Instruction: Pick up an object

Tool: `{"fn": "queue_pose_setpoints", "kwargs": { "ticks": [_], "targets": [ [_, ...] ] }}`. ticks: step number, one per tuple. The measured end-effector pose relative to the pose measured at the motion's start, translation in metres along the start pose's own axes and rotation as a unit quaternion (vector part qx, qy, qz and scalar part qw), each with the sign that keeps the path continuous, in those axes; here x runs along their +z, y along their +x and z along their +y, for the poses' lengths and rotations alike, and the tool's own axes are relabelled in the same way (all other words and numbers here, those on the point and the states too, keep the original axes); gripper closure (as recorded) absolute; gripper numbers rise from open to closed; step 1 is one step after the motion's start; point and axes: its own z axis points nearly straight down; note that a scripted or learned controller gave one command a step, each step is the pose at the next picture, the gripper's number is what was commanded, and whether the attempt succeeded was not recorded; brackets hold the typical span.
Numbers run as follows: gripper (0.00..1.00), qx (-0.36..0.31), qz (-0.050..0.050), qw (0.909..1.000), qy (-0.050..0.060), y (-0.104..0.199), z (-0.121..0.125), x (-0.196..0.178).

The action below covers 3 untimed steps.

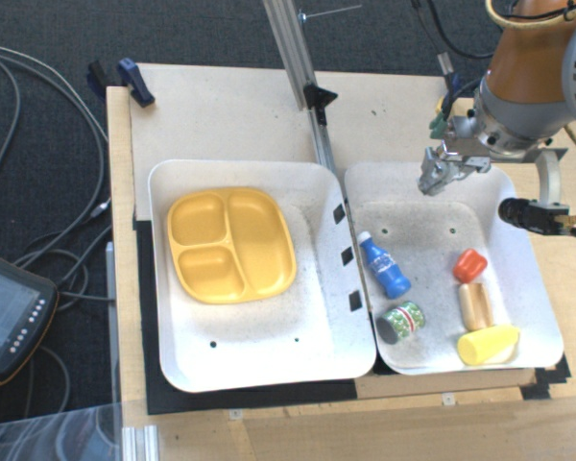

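My gripper [436, 180] hangs above the far edge of the right bin [432, 227], with nothing between its fingers. In that bin a blue bottle with a white cap [383, 265] lies near the left wall. A green and white can [402, 320] rests toward the front. On the right side are a red piece [469, 264], a tan cylinder [476, 304] and a yellow block [488, 344]. All of them lie nearer the camera than the gripper.
The left bin [173, 344] holds a yellow divided plate [230, 243]. A metal pole [293, 36] rises between the bins at the back. A blue clamp [134, 78] sits on the bench's far left corner.
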Motion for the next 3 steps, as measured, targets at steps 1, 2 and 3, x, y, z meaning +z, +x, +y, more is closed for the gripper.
{"fn": "queue_pose_setpoints", "kwargs": {
  "ticks": [1,2,3],
  "targets": [
    [1.00,0.000,0.000,1.0000,0.001,0.048,-0.011,0.011],
    [1.00,-0.001,0.000,1.0000,0.001,0.100,-0.032,0.006],
    [1.00,0.000,0.000,1.0000,0.002,0.152,-0.052,0.023]
  ]
}}
